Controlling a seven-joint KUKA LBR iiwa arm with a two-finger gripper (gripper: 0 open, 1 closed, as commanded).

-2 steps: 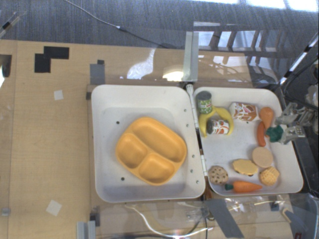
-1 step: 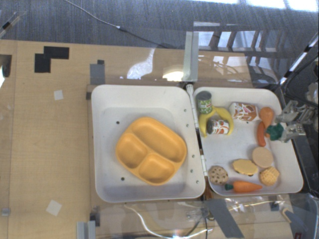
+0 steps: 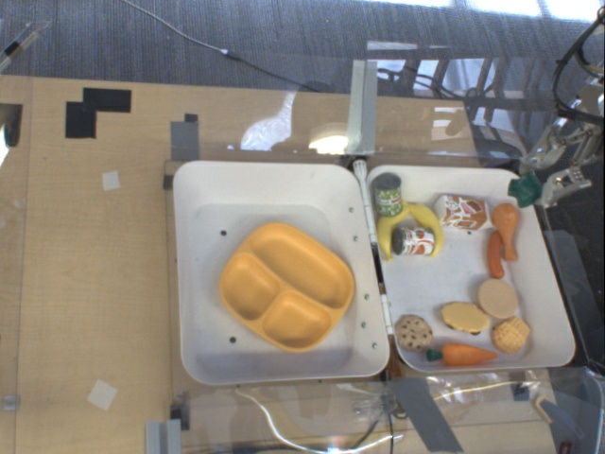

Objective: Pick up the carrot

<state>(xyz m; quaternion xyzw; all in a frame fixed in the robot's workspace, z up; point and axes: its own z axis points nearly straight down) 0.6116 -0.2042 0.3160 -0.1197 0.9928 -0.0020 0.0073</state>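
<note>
The carrot [image 3: 463,355], orange with a small green top pointing left, lies flat along the front edge of the right bin [image 3: 558,296]. It sits between a chocolate-chip cookie [image 3: 413,332] and a yellow waffle-like piece [image 3: 511,334]. My gripper [image 3: 545,183] hangs over the bin's far right corner, well behind the carrot, with a green piece showing at its tip. Nothing is visibly held in it.
The right bin also holds a green can [image 3: 388,197], a banana [image 3: 423,218], a small tin [image 3: 416,242], a carton [image 3: 461,213], a drumstick [image 3: 508,225], a sausage [image 3: 495,253], a round biscuit [image 3: 497,298] and a bun [image 3: 463,317]. A yellow divided plate [image 3: 286,284] lies in the left bin [image 3: 203,206].
</note>
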